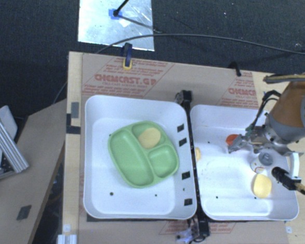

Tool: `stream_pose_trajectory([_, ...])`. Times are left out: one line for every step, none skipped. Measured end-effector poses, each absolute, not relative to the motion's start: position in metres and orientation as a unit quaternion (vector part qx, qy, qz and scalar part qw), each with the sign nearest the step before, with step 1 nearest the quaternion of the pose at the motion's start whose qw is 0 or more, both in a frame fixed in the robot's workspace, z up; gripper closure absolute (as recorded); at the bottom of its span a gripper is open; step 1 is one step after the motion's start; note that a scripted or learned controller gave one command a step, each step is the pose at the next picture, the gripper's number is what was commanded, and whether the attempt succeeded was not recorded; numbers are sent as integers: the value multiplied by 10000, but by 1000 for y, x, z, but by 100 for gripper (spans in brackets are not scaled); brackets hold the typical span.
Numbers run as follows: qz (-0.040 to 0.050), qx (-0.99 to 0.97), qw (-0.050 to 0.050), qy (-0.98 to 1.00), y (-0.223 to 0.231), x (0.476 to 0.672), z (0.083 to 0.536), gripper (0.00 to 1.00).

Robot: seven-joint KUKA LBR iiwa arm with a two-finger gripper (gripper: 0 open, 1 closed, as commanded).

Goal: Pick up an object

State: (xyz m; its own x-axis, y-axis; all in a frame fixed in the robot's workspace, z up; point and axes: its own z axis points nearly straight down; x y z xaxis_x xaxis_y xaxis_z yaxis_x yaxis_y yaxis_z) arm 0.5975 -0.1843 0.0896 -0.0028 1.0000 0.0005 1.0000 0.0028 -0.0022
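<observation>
My gripper (243, 144) hangs low over the right bin (214, 201), in its upper right part. A small orange-red object (231, 139) lies right at the gripper's left tip, partly hidden by it. A yellow egg-shaped object (261, 186) rests on the bin floor below the wrist. A small yellow piece (197, 154) sits against the right bin's left wall. In the left bin (100, 193) a green divided plate (134, 162) carries a pale yellow object (150, 138) in its upper compartment.
The grey arm with its orange band (294, 105) reaches in from the right over the right bin's far corner. Black clips (185, 157) line the seam between the two bins. A cable crosses the cardboard behind the bins.
</observation>
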Motion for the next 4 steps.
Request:
stream_pose_trajectory([-10, -7055, -26, -7087, -185, 600, 104, 100])
stream_pose_trajectory([-15, -7056, -30, -7086, -190, 603, 149, 100])
stream_pose_trajectory([-13, -7052, -21, -7090, -185, 600, 195, 100])
stream_pose_trajectory([-10, -7049, -16, -7093, -185, 601, 205, 100])
